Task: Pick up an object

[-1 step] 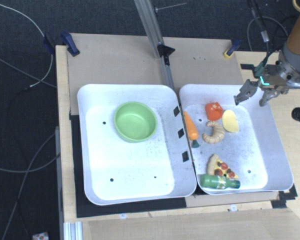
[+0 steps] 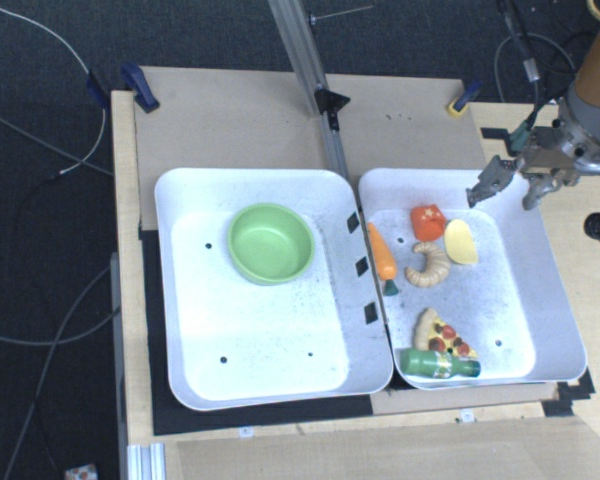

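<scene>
The right bin (image 2: pixel 540 268) holds several toy foods: a red pepper (image 2: pixel 428 220), a yellow lemon (image 2: pixel 461 241), a tan croissant (image 2: pixel 429 265), an orange carrot (image 2: pixel 382 253) along the left wall, a pizza slice (image 2: pixel 442 336) and a green bottle (image 2: pixel 438 365) at the front. My gripper (image 2: pixel 510 190) hangs open over the bin's far right corner, its two fingers spread with nothing between them. It is up and to the right of the pepper and lemon, apart from both.
The left bin (image 2: pixel 200 348) holds a green bowl (image 2: pixel 270 242). A metal pole (image 2: pixel 298 38) slants down to the gap between the bins. Blue and yellow clamps (image 2: pixel 138 86) sit at the board's far corners. Cables lie on the dark floor.
</scene>
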`<action>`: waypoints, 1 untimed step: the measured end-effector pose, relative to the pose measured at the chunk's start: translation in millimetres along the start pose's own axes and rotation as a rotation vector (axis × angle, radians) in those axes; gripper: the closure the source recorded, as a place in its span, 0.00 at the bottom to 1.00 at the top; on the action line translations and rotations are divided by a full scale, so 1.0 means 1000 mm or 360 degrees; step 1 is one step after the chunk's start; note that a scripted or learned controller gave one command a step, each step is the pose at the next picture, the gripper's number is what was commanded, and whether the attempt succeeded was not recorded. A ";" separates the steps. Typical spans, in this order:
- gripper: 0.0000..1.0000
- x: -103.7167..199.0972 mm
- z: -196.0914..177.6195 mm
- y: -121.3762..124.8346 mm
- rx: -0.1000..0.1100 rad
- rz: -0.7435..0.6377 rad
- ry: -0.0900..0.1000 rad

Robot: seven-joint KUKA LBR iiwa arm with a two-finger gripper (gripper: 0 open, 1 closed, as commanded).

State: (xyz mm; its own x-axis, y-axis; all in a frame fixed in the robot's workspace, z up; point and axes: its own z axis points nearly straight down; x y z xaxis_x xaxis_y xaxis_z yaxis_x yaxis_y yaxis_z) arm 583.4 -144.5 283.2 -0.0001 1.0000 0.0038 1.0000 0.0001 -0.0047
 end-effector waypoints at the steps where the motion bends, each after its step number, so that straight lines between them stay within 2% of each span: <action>1: 0.00 0.002 0.064 0.001 0.0014 0.0002 0.0002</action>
State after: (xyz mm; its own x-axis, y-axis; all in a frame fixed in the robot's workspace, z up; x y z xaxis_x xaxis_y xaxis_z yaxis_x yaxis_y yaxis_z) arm 584.0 -142.6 218.9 0.0009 1.0000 0.0048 0.9999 -0.0008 -0.0138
